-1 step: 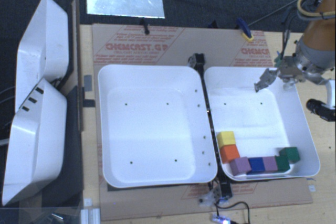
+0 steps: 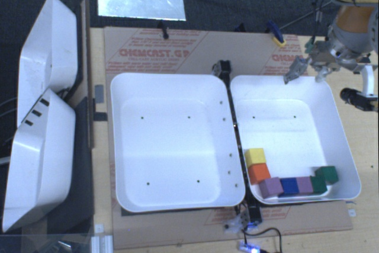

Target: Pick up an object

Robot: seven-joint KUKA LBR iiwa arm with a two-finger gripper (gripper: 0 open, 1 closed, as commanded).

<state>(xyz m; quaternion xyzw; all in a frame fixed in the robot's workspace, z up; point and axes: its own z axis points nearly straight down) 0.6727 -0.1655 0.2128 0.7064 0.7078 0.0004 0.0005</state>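
Blocks [image 2: 293, 179] lie along the near wall of the right bin [image 2: 340, 127]: yellow [image 2: 255, 156] and orange [image 2: 258, 172] stacked toward the corner, then purple [image 2: 270, 186], blue [image 2: 289, 186], lilac [image 2: 304, 185] and green [image 2: 325, 177] running rightward. That row's long axis follows the near wall. My gripper [image 2: 306, 73] hangs at the far rim, fingers spread apart and holding nothing, so the blocks lie toward the camera from me, across the bin floor.

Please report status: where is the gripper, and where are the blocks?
Two-finger gripper open, above right white bin's far rim, holding nothing. Coloured blocks, yellow block to green block, along near wall. Nothing between.
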